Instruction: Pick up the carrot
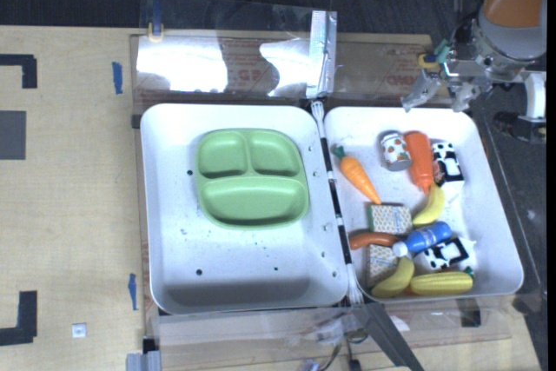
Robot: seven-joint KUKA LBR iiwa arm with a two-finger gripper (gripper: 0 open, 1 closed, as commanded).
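Two white bins are seen side by side on the bench. The left bin [165, 213] holds a green divided plate [252, 176], lying flat near its centre. The right bin [499, 213] holds a cluster of toy foods. The carrot [357, 173], orange with a green top, lies at a slant in the upper left part of the right bin, its green end toward the upper left, close to the wall between the bins. Just right of it a small can [395, 149] is noted, then a longer orange piece [419, 159] and a black-and-white item [446, 162]. Lower down, a banana [429, 206], a blue bottle [427, 237], a red sausage [373, 239] and a yellow corn cob [443, 282] are packed together. The gripper [441, 93] is held at the upper right of the frame, above the far rim of the right bin, well apart from the carrot. Its fingers appear spread and nothing is seen between them.
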